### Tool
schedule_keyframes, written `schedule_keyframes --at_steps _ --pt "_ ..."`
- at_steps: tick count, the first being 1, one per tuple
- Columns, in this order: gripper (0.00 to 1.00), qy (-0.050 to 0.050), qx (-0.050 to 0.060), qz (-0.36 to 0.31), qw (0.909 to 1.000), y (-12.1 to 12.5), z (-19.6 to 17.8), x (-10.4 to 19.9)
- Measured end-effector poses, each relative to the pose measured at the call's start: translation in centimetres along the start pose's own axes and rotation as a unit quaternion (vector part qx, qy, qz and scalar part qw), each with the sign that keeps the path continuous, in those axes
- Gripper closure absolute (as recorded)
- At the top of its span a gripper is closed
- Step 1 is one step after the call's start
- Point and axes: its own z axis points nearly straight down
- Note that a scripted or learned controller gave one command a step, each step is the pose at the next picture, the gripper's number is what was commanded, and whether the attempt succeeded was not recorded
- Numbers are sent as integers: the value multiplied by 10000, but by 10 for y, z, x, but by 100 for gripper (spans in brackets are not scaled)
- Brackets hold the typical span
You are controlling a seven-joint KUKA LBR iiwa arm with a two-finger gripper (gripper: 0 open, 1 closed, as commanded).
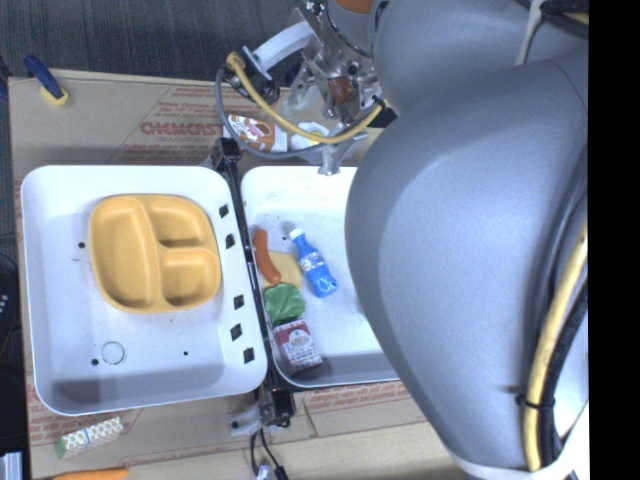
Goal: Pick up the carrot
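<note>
The carrot (263, 254), a slim orange-red stick, lies in the right bin (300, 193) close to its left wall, pointing front to back. My gripper (330, 153) hangs over the bin's back edge, above and behind the carrot and apart from it. Yellow cables loop around the wrist. The large grey arm (470, 248) hides the right half of that bin.
Beside the carrot lie a pale yellow slab (287, 267), a blue bottle (314, 265), a green leafy piece (283, 301) and a dark red packet (297, 347). The left bin (50, 298) holds a yellow compartment tray (155, 250). A wrapped item (252, 130) sits behind the bins.
</note>
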Motion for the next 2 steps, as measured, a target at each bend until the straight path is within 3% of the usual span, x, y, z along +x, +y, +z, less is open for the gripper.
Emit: schedule_keyframes --at_steps 1,2 --pt "0 -17 22 554 9985 42 174 -33" --pt "0 -12 10 373 9993 -17 173 -35"
